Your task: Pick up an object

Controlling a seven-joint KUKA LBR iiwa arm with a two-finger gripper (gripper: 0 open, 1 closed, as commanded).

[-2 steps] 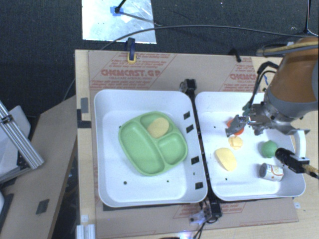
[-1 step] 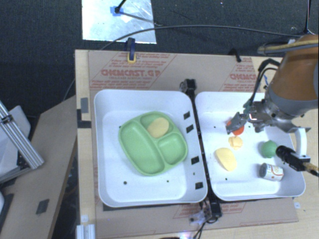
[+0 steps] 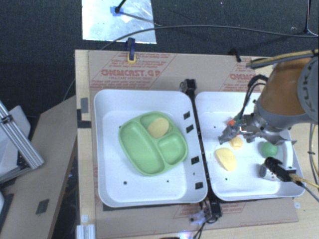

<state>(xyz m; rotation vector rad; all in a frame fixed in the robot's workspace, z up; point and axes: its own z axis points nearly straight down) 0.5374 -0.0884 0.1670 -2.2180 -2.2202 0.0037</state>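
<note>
Dark carpet surrounds the bench, where two white bins sit side by side. A green divided plate in the left bin carries a yellow piece in its top compartment. Over the right bin, the jaws hang just above a small yellow object; whether they are parted cannot be told. A larger yellow object and a green ball lie nearby.

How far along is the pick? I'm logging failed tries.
Done: the arm has reached into the right bin, with the gripper low beside a small yellow piece. In hand: nothing I can see held. Left: gripping and lifting; the yellow lump and green ball lie loose.
</note>
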